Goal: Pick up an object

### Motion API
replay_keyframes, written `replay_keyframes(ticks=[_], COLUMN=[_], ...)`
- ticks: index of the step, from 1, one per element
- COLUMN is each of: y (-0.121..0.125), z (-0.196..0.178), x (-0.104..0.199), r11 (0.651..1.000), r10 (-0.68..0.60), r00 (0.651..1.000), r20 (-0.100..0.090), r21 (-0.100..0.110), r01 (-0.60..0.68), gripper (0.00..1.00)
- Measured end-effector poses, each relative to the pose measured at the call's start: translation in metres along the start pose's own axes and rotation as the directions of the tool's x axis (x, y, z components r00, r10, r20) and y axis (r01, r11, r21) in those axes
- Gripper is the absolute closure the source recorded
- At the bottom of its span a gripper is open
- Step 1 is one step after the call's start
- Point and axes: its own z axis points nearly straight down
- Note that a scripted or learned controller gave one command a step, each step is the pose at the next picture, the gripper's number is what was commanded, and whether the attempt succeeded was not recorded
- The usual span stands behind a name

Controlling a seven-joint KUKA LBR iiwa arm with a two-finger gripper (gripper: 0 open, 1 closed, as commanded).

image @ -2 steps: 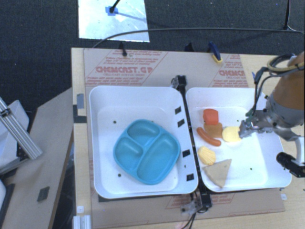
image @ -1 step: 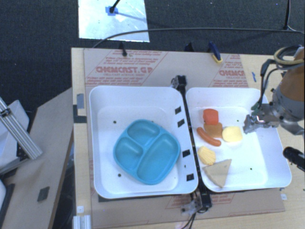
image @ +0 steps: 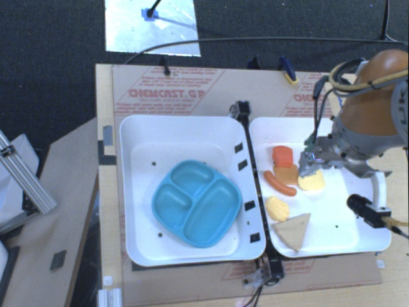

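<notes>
Food cluster sat mid-left in the right bin (image: 364, 238); I couldn't tell the gripper's (image: 311, 169) opening.
Gripper hung over the pale yellow piece (image: 313, 182), beside orange block (image: 282, 156) and sausage (image: 280, 183). Open floor lay rightward; blue divided plate (image: 196, 202) filled the left bin (image: 137, 171).

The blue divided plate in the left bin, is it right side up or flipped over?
Right side up: the blue divided plate lies flat in the left bin, its three hollow compartments facing up.
</notes>
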Motion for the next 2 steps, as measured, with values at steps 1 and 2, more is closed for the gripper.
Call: replay_keyframes(ticks=[1, 2], y=[0.007, 0.016], z=[-0.008, -0.008], x=[0.050, 0.094], r11=[1.000, 1.000], r10=[0.000, 0.000], r00=[1.000, 1.000], r20=[0.000, 0.000], r21=[0.000, -0.001], r01=[0.000, 0.000], gripper=[1.00, 1.00])
